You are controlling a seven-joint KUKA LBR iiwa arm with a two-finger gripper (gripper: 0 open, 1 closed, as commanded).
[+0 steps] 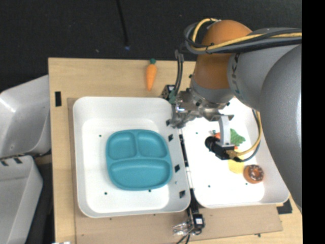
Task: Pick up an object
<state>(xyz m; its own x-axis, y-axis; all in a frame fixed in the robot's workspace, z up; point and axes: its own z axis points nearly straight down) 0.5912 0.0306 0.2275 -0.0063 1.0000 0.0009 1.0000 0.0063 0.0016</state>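
Camera view from above: the grey arm [274, 80] reaches in from three o'clock, and its gripper [179, 113] hangs low over the right bin [223, 197], at that bin's eleven o'clock corner, right by the wall shared with the left bin [81, 136]. Whether the gripper is spread or pressed together I cannot tell, and nothing can be seen held in it. The things to pick lie apart from it, toward the right bin's four o'clock: a green leafy piece [236, 136], a yellow piece [234, 165] below it, and a brown toy doughnut [253, 173] just beside the yellow one. A teal divided plate [138, 159] sits flat in the middle of the left bin. A toy carrot [151, 74] lies on the bare bench [61, 75] (outside both bins), at twelve o'clock from the left bin
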